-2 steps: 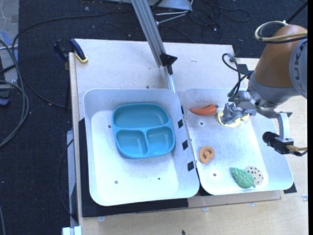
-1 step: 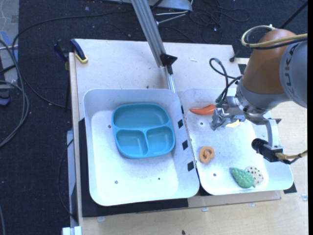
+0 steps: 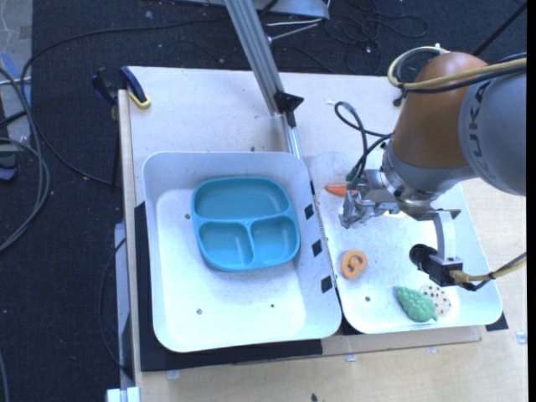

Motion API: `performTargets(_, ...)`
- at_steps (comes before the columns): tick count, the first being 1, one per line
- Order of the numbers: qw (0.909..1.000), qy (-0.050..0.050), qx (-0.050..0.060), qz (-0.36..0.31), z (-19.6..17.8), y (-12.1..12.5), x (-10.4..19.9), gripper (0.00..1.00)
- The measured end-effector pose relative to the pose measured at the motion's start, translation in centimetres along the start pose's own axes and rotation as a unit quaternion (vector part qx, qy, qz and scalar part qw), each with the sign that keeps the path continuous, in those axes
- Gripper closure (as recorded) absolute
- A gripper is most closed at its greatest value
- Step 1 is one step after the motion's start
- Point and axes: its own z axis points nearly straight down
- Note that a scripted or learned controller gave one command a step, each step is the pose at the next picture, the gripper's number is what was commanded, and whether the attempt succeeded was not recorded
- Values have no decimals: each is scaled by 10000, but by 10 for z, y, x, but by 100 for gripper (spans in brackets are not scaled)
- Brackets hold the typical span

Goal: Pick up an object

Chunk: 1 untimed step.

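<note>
While my gripper [image 3: 350, 214] hangs low in the right bin [image 3: 469, 249] | approach step | grip state: cannot tell | next: centre over carrot [image 3: 336, 190] or pretzel [image 3: 353, 265].

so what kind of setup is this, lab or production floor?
Most likely a robotics lab test bench. Two white bins sit on a plywood bench, toy items like a pretzel lie in one, and loose cables trail over the dark carpet around it.

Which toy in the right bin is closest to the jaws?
The carrot, the small orange piece at the bin's upper left, right beside the gripper. The pretzel lies lower, and the green toy sits far down near the front edge.
</note>
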Motion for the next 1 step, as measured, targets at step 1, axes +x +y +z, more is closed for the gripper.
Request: performTargets(1,10000,-2,7,2,10,-15,55,100)
